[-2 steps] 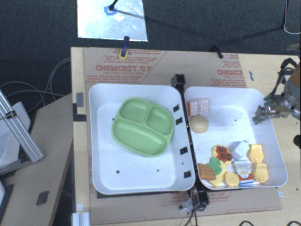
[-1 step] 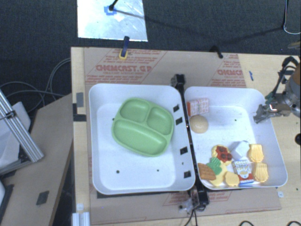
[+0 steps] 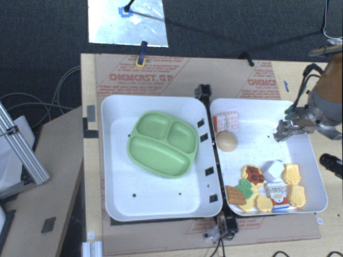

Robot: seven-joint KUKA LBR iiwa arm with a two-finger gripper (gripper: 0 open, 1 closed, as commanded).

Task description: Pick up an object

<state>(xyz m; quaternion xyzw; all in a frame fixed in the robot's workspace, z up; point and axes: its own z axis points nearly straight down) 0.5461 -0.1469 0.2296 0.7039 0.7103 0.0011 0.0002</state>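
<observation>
progress: nothing picked yet, you're at the approach stage | gripper (image 3: pixel 283 130): over right bin (image 3: pixel 252 111), can't tell its state, nothing visibly held | targets: toy food pile (image 3: pixel 265 189) in near corner, round ball (image 3: pixel 226 141) by divider | left: descend, grab, lift

Single fixed camera, high above bench (image 3: pixel 177 71), slanted downward; both bins in frame, arm entering right.
</observation>
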